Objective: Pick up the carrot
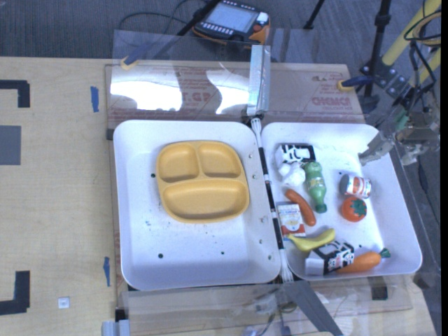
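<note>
One toy carrot [361, 261], likely light, rigid, slick plastic, lies against a milk carton [329, 257]; grasp mid-body across its width; gripper [374, 149] jaw state indiscernible.

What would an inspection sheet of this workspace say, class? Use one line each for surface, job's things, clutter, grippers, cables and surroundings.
Surface: two white bins side by side, left bin and right bin, on a wooden bench.
Job's things: carrot lies at the right bin's near edge, beside a small carton.
Clutter: banana, tomato, green bottle, can; yellow divided plate in the left bin.
Grippers: gripper over the right bin's far right corner, away from the carrot.
Cables: several at top right.
Surroundings: control pendant behind the bins.
</note>
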You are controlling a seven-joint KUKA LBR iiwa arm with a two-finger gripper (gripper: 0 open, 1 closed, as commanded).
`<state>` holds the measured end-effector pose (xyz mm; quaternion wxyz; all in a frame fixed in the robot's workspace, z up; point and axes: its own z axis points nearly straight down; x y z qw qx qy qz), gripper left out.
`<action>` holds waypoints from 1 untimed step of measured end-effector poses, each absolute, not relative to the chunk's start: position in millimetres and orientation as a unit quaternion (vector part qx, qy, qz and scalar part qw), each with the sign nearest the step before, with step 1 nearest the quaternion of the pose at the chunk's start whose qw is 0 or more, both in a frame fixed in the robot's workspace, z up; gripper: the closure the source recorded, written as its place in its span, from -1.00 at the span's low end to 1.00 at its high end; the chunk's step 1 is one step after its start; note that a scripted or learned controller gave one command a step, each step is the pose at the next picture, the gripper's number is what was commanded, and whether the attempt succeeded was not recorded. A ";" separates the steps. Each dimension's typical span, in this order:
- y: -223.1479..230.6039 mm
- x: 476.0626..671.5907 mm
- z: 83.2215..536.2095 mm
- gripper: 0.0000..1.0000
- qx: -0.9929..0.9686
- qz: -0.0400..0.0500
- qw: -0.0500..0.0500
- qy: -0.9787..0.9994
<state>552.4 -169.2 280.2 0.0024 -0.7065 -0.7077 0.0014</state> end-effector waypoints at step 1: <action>-141.9 500.0 185.2 -1.00 -0.713 0.001 0.002 -0.701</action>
